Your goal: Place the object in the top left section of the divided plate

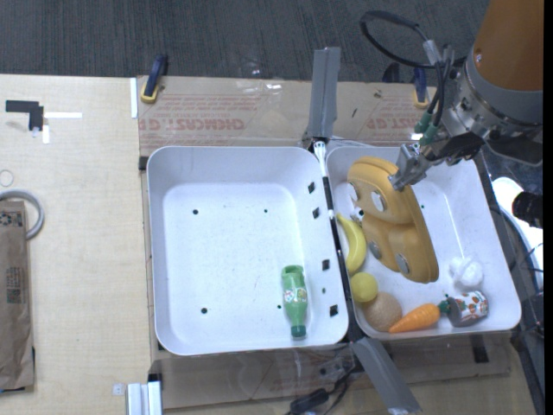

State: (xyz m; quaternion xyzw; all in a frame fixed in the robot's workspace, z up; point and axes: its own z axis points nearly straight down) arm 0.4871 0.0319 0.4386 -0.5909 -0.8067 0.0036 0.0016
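While tilted on edge in the right white plastic bin, leans one yellow divided plate, propped across the bin's middle with its underside showing dark screw holes. At its upper rim sits the pincer, fingertips touching or straddling that rim; cannot tell how far apart the fingers stand, nor whether the plate is truly gripped.

Counted in the right bin: one plate, one yellow banana lying along the left wall, one yellow lemon-like ball, one tan round potato-like lump, one orange carrot, one small printed can or jar, one white fluffy clump. Counted in the left white plastic bin: just one green plastic bottle, lying near the lower right corner.

Crowded against the plate's lower end: lemon, potato and carrot. Pressed close on its left side: banana. To its right, near but apart: white clump and can.

Above the pincer, grey wrist with black cables and the orange band at the upper right. Between the bins, a grey divider bar. On the wooden worktop at left, a brown paper bag and a blue clamp.

Open floor across most of the left bin; in the right bin, a bare strip along the upper right wall.
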